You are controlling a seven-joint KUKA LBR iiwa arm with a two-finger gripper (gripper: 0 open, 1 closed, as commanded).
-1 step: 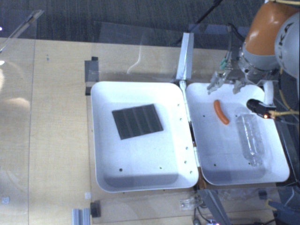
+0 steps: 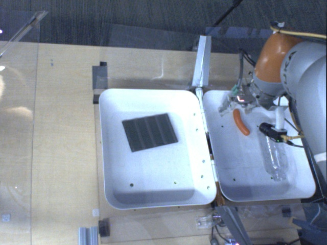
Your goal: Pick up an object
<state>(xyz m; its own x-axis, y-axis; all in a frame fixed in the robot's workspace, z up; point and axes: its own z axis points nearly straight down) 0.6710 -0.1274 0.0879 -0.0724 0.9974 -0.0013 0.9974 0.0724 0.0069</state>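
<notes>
My gripper (image 2: 234,102) hangs over the far left corner of the right bin (image 2: 240,185), reaching in from the right. Just in front of it an orange-red sausage-shaped object (image 2: 242,123) lies slanted on the bin floor, its upper end close under the gripper. I cannot make out whether the two touch. A clear plastic bottle (image 2: 275,160) lies lengthwise near the right wall of the same bin. In the left bin (image 2: 153,188) a dark grey ribbed rectangular pad (image 2: 150,131) lies flat, slightly turned.
The two bins meet at a narrow ridge (image 2: 208,147) in the middle. A metal upright (image 2: 201,63) stands behind that ridge. The grey arm with its orange band (image 2: 273,55) fills the upper right. Wooden bench (image 2: 51,152) lies to the left.
</notes>
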